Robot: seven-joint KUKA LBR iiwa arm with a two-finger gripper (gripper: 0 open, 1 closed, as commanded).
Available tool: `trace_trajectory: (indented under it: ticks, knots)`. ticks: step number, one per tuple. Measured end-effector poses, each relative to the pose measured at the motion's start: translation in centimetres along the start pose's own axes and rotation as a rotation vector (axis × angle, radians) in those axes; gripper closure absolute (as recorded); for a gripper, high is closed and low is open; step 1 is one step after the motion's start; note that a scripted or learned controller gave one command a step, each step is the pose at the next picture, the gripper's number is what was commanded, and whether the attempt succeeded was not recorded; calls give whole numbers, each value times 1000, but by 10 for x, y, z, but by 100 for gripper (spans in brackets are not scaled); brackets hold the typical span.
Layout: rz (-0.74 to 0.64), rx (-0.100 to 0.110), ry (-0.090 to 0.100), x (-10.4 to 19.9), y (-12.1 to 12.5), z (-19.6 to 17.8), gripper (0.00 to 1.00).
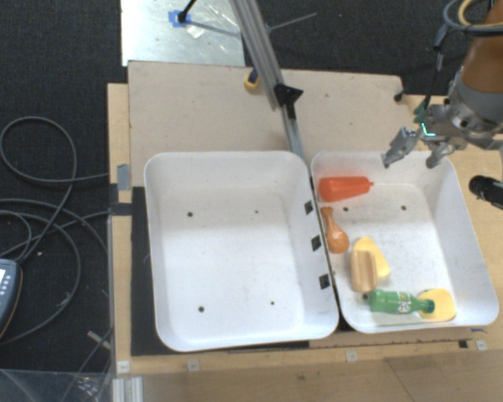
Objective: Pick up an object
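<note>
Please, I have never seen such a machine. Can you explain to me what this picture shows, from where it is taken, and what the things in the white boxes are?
One camera looks down at a slant on a bench with two shallow white bins. The grey and orange machine at the right is a robot arm; its gripper has two fingers, open, holding nothing, above the far edge of the right bin. That bin contains an orange bottle, an orange spoon-like toy, a toy hot dog, a green bottle and a yellow piece. Beside it is the left bin.

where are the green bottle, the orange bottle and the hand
green bottle [396,301], camera view, middle of its body
orange bottle [342,188], camera view, middle of its body
hand [417,150], camera view, midway between its fingertips
</note>
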State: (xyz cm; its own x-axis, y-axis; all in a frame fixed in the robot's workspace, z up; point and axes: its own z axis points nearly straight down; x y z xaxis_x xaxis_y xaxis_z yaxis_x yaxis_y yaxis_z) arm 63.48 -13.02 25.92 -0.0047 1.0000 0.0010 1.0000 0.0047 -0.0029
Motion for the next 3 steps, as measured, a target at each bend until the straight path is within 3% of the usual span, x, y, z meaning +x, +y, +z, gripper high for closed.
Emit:
trace_trajectory:
  ticks: [1,3]
  knots:
    - [-1,-4,-1,0,1,-3,0]
    - [3,2,0,5,-3,102,0]
